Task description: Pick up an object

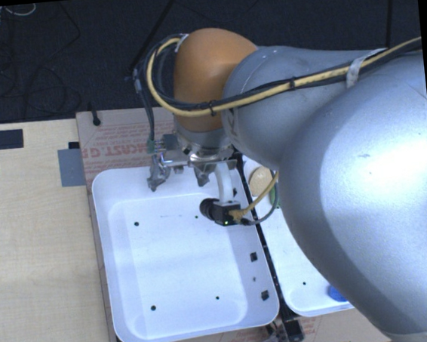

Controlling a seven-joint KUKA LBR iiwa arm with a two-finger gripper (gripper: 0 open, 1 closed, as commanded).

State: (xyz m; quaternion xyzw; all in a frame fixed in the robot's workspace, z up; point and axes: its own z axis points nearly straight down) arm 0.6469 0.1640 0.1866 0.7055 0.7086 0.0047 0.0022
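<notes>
My gripper (178, 179) hangs over the far edge of the left white bin (123, 290), below the orange band of the wrist. Its two grey fingers (155, 182) stand apart, open, with nothing between them. A cream round object (260, 178) lies at the far left corner of the right bin (303, 297), partly hidden by the arm and a yellow cable. A small blue object (336, 293) peeks out from under the arm near that bin's front edge. A black part with a cable (216, 210) hangs from the wrist over the left bin.
The big grey arm covers most of the right bin. A black divider strip (261, 252) runs between the two bins. Cardboard (119, 142) lies under the bins, and a pale wooden bench top (32, 254) spreads to the left.
</notes>
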